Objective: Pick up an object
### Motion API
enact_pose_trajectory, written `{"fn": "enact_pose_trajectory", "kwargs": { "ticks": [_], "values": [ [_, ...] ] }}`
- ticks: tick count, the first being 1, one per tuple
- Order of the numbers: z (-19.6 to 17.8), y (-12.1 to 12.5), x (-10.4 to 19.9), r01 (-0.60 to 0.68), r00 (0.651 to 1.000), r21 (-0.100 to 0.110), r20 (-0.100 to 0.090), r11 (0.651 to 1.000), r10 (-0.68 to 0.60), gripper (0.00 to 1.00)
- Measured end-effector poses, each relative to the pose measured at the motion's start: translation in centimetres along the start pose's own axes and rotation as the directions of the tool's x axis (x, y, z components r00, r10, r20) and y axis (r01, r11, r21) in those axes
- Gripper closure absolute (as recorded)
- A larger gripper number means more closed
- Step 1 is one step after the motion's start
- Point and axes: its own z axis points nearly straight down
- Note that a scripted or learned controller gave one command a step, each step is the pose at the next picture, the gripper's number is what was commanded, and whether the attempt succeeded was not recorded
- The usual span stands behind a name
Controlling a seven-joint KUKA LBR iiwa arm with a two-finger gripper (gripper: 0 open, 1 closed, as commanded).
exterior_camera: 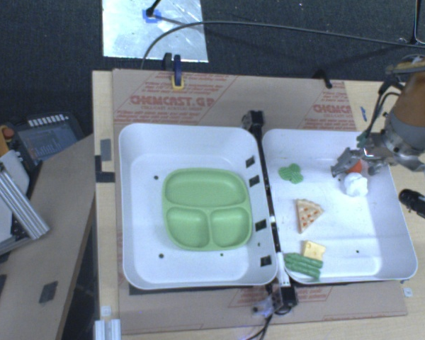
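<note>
Bench carrying two white bins (198, 137); the left one is holding a green tray (206, 209). Gripper (352, 167) is hanging over a white object (355, 185) at right bin's far right. Grip unclear; nothing is looking lifted yet.

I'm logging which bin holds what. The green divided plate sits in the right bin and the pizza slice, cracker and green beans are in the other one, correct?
Not quite. The camera view shows the plate in the left bin. The pizza slice, cracker and green beans are in the other one, the right bin.
</note>
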Motion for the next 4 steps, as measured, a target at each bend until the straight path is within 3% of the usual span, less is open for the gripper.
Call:
{"fn": "enact_pose_trajectory", "kwargs": {
  "ticks": [1,2,3,4],
  "values": [
    [4.1,-0.4,0.3,0.000,1.000,-0.008,0.002,1.000,0.000,0.00],
    [2.8,-0.3,0.3,0.001,1.000,-0.013,0.004,1.000,-0.001,1.00],
    [-2.0,-0.8,-0.3,-0.001,1.000,-0.009,0.003,1.000,0.001,1.00],
    [-7.2,0.3,-0.8,0.002,1.000,-0.011,0.003,1.000,-0.002,1.00]
  ]
}}
